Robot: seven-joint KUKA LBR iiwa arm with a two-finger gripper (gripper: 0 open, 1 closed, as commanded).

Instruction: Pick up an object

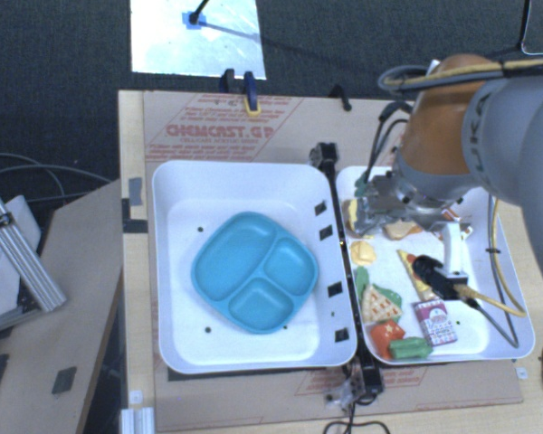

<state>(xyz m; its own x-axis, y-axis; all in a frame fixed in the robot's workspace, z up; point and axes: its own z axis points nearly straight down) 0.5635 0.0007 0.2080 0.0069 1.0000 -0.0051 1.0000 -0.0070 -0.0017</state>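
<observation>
White right bin (pixel 518 331), holding toy food: yellow piece (pixel 362 253), pizza slice (pixel 377 304), maroon box (pixel 434 322). Gripper (pixel 371 210) low at the bin's far left, just beyond the yellow piece; opening cannot be told. Step, judged: reach. Next move calls for a centred close, then a lift.

Maroon carton (pixel 434 322) lying flat, pizza slice (pixel 378 304) near it, right bin (pixel 475 337)

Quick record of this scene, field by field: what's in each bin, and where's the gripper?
left bin: one blue divided plate
right bin: toy food and a small maroon box
near end of right bin: toy pizza slice, red and green piece
gripper: low in the right bin's far left part, above a yellow piece
</observation>
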